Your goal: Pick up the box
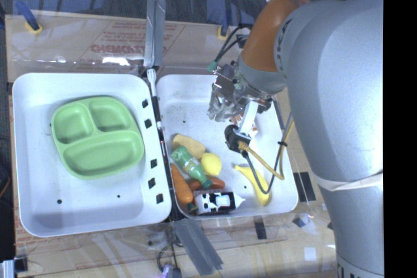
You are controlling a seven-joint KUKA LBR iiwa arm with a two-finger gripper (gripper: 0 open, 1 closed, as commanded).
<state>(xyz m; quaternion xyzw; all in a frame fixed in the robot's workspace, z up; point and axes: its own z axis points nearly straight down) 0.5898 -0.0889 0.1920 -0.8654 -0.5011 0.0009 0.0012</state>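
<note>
The box (215,203) is small, black and white, and lies on its side at the front edge of the right bin (174,96). My gripper (220,109) hangs over the back half of that bin, well behind the box and apart from it. Nothing shows in its grasp. The grey arm with its orange band comes in from the right and covers the bin's right rim.
Crowded around the box are a carrot (180,184), a green bottle (189,165), a lemon (210,163), a pale yellow piece (188,142) and a banana (257,183). The left bin (32,205) holds a green divided plate (98,136).
</note>
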